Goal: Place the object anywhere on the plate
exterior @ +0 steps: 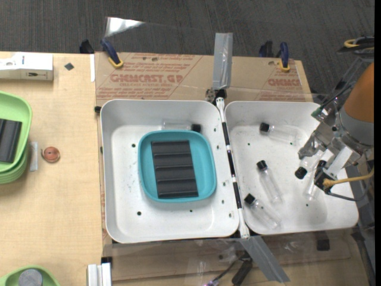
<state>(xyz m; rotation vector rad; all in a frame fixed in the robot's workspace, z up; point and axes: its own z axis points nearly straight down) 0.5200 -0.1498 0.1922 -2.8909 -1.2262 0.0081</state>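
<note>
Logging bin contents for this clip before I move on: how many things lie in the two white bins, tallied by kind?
Clear black-capped vial: 4
Teal plate: 1
Black ribbed block on the plate: 1
Total: 6

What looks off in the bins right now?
One clear black-capped vial lies in the left bin behind the teal plate, by the back wall, off the plate. A black ridged block covers most of the plate. Three more vials lie scattered on their sides in the right bin.
</note>
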